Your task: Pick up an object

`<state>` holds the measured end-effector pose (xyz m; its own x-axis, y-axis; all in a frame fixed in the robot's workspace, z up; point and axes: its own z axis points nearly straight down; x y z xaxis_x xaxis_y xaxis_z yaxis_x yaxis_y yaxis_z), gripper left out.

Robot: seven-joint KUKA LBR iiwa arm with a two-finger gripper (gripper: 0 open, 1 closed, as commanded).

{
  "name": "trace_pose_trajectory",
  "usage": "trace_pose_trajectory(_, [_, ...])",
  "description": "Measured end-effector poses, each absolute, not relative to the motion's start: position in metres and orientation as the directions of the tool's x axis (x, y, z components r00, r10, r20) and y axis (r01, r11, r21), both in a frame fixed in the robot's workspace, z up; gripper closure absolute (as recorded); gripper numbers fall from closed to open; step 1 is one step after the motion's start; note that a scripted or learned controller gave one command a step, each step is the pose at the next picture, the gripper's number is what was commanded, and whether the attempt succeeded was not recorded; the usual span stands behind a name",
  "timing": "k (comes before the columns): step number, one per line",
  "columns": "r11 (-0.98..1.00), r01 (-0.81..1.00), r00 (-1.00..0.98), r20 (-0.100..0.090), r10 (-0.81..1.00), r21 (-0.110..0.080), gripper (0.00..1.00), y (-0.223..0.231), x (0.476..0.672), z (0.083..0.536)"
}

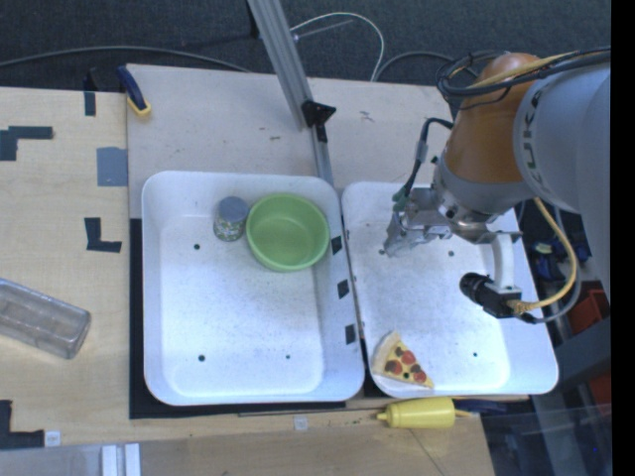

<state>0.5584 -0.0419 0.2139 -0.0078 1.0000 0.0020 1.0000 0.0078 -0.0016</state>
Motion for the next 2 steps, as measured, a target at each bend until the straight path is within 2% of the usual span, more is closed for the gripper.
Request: trace_pose_trajectory(2, [0.009, 1.000, -0.009, 0.002, 1.000, -0.003, 1.00, 0.081, 0.541, 0.211])
